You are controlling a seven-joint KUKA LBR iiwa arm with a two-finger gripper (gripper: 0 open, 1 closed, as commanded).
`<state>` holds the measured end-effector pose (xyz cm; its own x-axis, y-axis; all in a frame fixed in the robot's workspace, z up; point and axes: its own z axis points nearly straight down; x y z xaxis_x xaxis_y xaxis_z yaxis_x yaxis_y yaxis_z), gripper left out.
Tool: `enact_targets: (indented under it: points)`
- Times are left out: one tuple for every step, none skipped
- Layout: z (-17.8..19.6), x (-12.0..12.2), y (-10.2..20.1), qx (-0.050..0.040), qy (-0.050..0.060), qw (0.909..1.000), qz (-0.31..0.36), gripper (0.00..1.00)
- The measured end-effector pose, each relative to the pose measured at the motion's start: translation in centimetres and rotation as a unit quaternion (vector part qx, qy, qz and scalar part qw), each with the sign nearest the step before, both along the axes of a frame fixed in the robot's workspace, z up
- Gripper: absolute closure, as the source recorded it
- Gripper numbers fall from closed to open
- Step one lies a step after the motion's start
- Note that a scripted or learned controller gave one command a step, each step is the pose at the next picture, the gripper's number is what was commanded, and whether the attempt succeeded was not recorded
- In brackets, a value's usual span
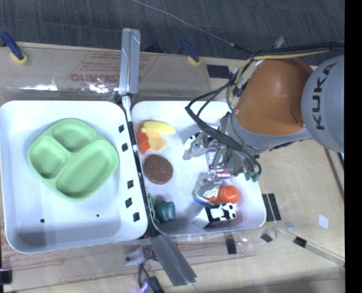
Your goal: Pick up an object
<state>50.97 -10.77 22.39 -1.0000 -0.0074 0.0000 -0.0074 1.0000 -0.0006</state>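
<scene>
Tabletop (303, 163) carries two white bins. Claw (216, 174) hangs low over right bin (174, 112), by orange ball (228, 195) near its right edge; grip state unclear. Green plate (74, 157) in left bin (22, 224).

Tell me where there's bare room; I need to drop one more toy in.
Left bin: bare floor below and around the green divided plate. Right bin: crowded; a small gap between the brown disc and the gripper.

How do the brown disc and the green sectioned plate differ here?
The brown disc is small, round and flat; the green sectioned plate is far larger, with three compartments. The disc lies in the right bin among other items; the plate lies in the left bin.
</scene>
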Motion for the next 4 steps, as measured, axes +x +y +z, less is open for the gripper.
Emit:
enact_targets:
  points:
    - [-10.8, 1.6, 1.6, -0.0006, -0.005, 0.9994, 0.034, 0.00]
    - [-12.7, 4.8, 1.4, -0.0001, -0.005, 1.0000, 0.003, 0.00]
    - [-11.5, 5.1, 1.5, -0.0006, -0.009, 0.9999, 0.007, 1.00]
    - [0.5, 4.3, 5.5, 0.0004, -0.005, 0.9958, -0.092, 1.00]
